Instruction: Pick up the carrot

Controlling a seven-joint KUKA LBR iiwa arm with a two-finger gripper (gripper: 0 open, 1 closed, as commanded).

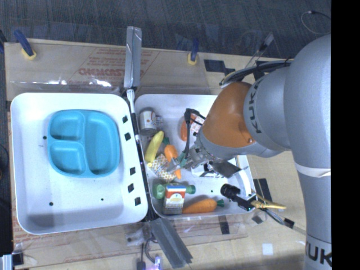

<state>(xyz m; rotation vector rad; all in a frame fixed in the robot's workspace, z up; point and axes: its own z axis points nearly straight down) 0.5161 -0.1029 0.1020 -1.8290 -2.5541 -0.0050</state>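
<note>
Camera view: arm bent low over right bin, hand among toys, grip indiscernible.

Two bins sit side by side on the bench. The left bin holds a divided tray near its centre. The right bin holds a clutter of items. A can lies at its rear left corner, with a banana just in front of it. A carton stands near the front wall. The carrot lies just right of the carton, along the front wall. The arm reaches over the right bin from the right, and its gripper sits above the middle of the clutter, right of the banana.
</note>
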